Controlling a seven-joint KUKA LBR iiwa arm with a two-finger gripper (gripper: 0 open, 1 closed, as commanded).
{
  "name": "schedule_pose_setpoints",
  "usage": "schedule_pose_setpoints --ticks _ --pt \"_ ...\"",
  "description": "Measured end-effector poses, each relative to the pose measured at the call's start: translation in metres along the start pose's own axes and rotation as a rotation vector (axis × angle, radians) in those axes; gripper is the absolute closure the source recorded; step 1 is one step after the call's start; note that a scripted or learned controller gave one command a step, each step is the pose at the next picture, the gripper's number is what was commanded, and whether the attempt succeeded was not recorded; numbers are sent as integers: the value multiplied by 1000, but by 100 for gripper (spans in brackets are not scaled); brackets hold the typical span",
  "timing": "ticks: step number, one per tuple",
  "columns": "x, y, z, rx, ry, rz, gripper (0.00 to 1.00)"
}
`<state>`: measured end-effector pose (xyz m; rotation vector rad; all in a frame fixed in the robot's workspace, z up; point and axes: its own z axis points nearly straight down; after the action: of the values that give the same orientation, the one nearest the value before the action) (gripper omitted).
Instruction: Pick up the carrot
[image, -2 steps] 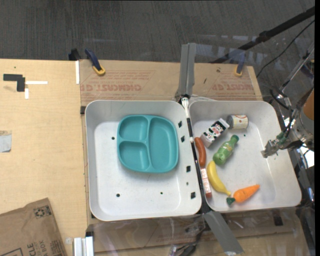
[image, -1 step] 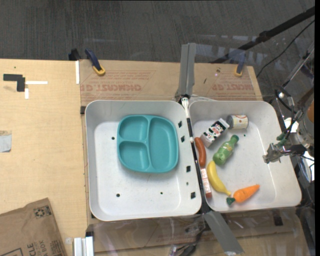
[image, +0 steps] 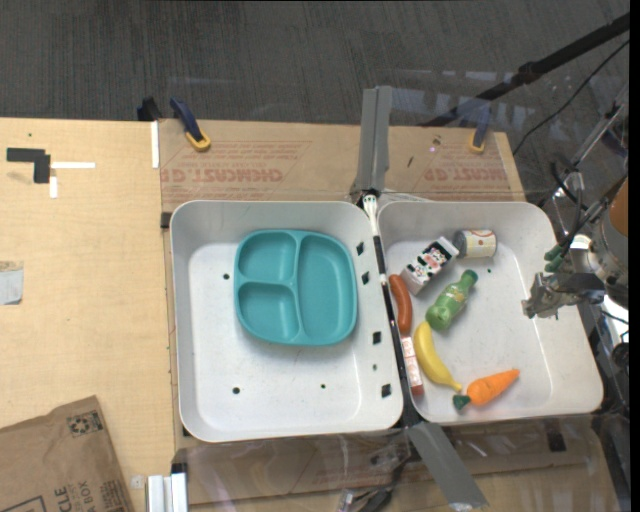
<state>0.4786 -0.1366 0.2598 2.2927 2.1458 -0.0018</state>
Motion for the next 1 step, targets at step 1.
schedule_pose_setpoints --ticks 1 --pt "40 -5 108 5 2 93 100"
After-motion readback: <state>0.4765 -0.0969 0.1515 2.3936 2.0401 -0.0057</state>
